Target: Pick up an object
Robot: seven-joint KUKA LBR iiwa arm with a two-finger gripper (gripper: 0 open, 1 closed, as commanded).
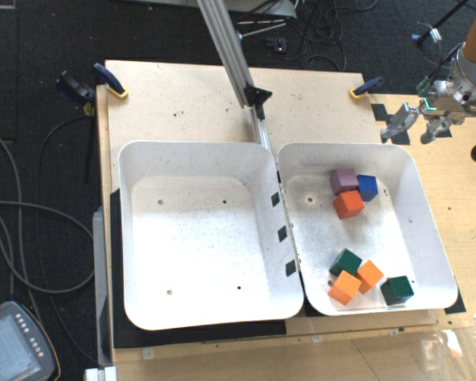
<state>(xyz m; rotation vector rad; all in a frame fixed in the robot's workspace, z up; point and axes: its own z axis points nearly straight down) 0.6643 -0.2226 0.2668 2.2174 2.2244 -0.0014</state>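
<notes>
The right bin (412, 213) holds several small blocks. Near its far side sit a purple block (343, 179), a blue block (367, 186) and a red-orange block (349, 204), close together. Near its front lie a dark green block (347, 261), two orange blocks (370, 275) (344, 286) and another dark green block (397, 290). My gripper (416, 125) hangs at the upper right, above the bench just beyond the right bin's far right corner. Its two dark fingers (397, 124) stand apart, open, with nothing between them.
The left bin (143, 213) lies beside the right one. A slanted metal pole (226, 38) rises from the bench behind the bins' shared edge. Yellow-blue clamps (111, 82) (365, 88) grip the board's far corners. Cables trail on the floor at left.
</notes>
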